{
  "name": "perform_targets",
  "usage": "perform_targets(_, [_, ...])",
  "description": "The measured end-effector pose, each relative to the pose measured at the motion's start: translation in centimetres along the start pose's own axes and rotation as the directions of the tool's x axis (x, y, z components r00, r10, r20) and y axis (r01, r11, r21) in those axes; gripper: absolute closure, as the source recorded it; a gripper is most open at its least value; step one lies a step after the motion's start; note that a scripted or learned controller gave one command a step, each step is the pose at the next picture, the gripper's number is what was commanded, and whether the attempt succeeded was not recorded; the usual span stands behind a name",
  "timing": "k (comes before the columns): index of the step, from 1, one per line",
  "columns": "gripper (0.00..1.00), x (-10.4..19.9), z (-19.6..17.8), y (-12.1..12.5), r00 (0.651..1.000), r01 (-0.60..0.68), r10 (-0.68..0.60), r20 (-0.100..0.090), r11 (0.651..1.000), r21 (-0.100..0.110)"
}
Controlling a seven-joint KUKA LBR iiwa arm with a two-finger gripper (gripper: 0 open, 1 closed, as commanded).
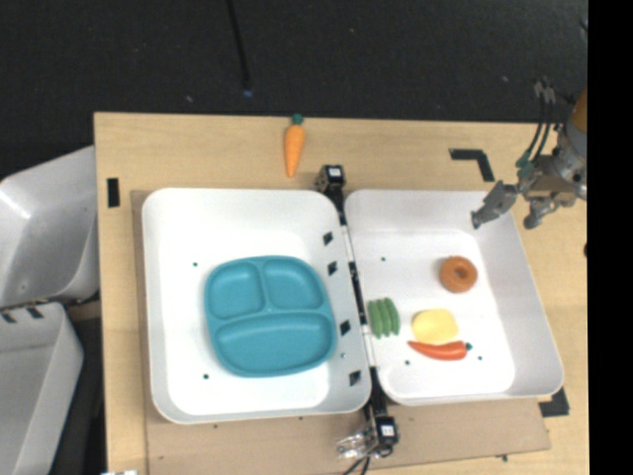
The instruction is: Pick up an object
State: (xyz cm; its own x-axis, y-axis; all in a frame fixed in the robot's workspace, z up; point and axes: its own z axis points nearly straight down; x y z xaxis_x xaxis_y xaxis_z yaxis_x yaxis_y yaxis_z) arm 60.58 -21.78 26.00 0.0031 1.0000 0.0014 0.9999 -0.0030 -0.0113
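Pale desk [198, 146] carries both bins, and the hand [518, 204] hovers spread and empty at the right bin's [534, 364] far corner, the donut [458, 274] just below-left, likely its target.

Pale wooden bench [218, 151] on dark, perhaps carpeted floor [396, 38]; white furniture [45, 236] alongside.

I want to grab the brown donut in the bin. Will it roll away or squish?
The donut lies flat in the right bin, so it probably won't roll. It looks like a hard plastic toy, likely light and stiff. Its smooth rounded rim may slip.
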Motion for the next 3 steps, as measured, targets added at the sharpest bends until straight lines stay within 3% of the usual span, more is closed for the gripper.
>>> perform_targets(1, [0.0,0.1,-0.8,0.2,1.0,0.003,-0.003,0.002,1.0,-0.013])
perform_targets(3, [0.0,-0.1,9.4,-0.4,1.0,0.002,-0.002,0.003,1.0,-0.008])
